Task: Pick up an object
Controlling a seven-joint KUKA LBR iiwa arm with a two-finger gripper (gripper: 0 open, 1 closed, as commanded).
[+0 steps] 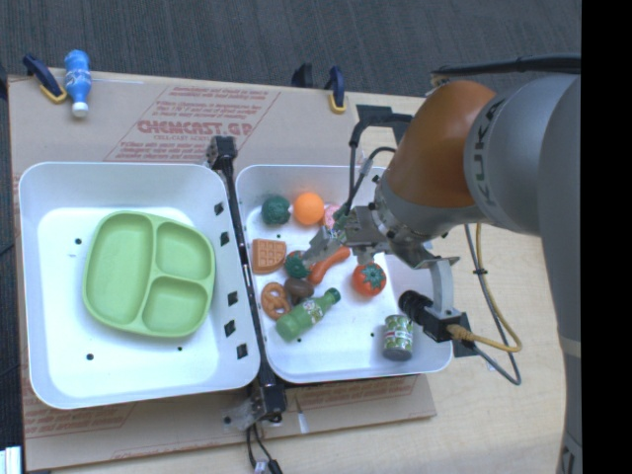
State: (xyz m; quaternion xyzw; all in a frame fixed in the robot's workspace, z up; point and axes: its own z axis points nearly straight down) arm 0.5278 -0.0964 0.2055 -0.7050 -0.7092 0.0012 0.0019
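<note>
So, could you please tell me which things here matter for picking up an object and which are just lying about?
In play: gripper, carrot, orange ball, tomato, green bottle, can, waffle, pretzel.
Lying about: green divided plate, blue clamps.

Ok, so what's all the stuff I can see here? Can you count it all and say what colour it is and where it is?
plate: 1, light green with three sections, in the left bin
bins: 2, white, side by side on the bench
ball: 1, orange, top of the right bin
dark green ball: 1, beside the orange one
waffle: 1, orange-brown, left side of the right bin
pretzel: 1, orange-brown, below the waffle
bottle: 1, green, lying down in the right bin
carrot: 1, orange, middle of the right bin
tomato: 1, red with a green top, right of the carrot
can: 1, grey and green, bottom right corner
small bottle: 1, blue and white, top left of the bench
arm: 1, grey and orange, reaching over the right bin
</note>
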